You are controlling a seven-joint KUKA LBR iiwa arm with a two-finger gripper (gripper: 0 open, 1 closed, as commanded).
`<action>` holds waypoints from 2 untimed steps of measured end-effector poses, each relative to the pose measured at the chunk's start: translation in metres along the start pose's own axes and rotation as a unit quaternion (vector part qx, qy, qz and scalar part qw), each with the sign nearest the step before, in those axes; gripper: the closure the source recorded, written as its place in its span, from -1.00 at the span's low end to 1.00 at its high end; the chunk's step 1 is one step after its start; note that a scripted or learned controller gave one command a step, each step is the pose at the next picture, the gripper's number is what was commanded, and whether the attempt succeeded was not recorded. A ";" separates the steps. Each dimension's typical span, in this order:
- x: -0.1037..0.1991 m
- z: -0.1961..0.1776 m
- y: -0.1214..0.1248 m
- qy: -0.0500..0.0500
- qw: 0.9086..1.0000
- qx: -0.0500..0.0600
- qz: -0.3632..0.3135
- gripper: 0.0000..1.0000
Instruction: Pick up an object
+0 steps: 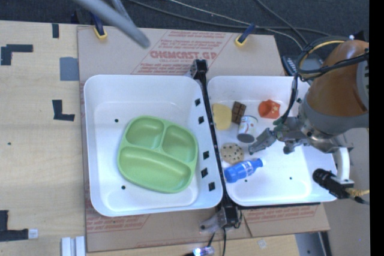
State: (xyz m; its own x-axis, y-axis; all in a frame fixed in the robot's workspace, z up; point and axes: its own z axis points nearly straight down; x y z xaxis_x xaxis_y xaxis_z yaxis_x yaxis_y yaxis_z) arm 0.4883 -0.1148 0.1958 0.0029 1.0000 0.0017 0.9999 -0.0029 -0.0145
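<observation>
The right bin (282, 186) holds several small objects. A yellow block (221, 116) and a brown bar (238, 111) lie near its left wall. A red-orange piece (269, 108) sits further back. A small white cup (247, 125) lies in the middle with a grey disc (245, 137) beside it. A speckled cookie (230, 153) and a blue bottle (242, 169) lie toward the front left. My gripper (260, 143) hangs low over the bin's middle, just right of the grey disc and above the blue bottle. Nothing is visibly held in it.
The left bin (102, 105) carries a green divided plate (158, 153). A black divider (207, 129) runs between the two bins. The arm's orange band (336, 78) and grey wrist cover the right bin's right side. Cables lie on the dark floor behind.
</observation>
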 end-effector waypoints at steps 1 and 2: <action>0.000 -0.006 0.003 -0.001 1.000 -0.006 -0.002 -1.00; -0.002 0.039 -0.002 0.000 1.000 -0.004 -0.001 -1.00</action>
State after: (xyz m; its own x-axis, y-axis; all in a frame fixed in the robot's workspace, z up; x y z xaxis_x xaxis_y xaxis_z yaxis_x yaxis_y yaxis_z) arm 0.4854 -0.1169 0.1568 0.0000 1.0000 0.0008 1.0000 0.0000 -0.0057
